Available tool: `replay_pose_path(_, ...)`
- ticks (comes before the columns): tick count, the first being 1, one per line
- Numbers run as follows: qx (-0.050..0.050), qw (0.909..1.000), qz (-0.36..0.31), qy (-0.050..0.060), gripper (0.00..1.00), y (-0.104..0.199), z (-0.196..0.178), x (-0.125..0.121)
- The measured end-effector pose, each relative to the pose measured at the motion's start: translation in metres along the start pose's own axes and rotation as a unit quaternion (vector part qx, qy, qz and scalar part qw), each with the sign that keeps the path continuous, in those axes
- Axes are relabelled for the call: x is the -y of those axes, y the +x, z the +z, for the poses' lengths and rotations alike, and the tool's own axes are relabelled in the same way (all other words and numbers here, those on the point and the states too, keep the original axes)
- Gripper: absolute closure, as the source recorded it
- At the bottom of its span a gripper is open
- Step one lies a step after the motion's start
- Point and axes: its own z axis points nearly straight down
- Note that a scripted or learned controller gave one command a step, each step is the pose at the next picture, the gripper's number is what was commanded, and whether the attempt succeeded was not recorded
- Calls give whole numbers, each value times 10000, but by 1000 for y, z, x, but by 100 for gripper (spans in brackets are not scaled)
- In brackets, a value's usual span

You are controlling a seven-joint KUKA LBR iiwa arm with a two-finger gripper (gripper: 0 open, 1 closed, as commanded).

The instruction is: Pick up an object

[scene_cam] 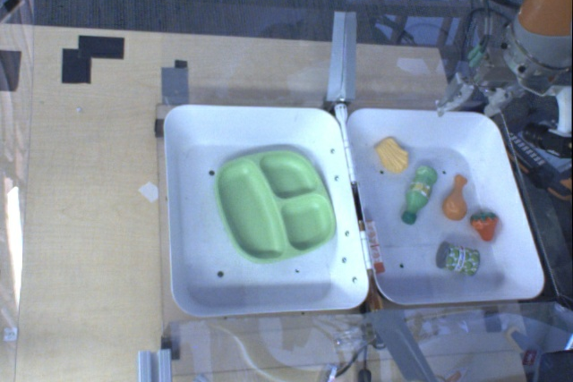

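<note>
The right bin (510,183) holds several small toys: a yellow ridged piece (391,155), a green bottle (418,193), an orange pear-shaped piece (456,199), a red strawberry (484,225) and a green can (458,259) lying on its side. My gripper (467,100) hangs above the far rim of this bin, near its back right corner. It is open, with nothing between its fingers. The yellow piece is the toy closest to it, down and to the left.
The left bin (192,192) carries a green divided plate (276,203). A metal divider post (340,58) stands behind the seam between the bins. Cables and dark equipment (546,148) crowd the bench's right side, past the right bin.
</note>
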Motion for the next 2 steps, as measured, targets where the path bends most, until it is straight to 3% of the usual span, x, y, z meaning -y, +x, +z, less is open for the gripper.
replay_pose_path(1, 14, 9959, -898, -99, 0, 37, 132, 17)
replay_pose_path(2, 2, 9963, -859, -27, 0, 47, 149, 89)
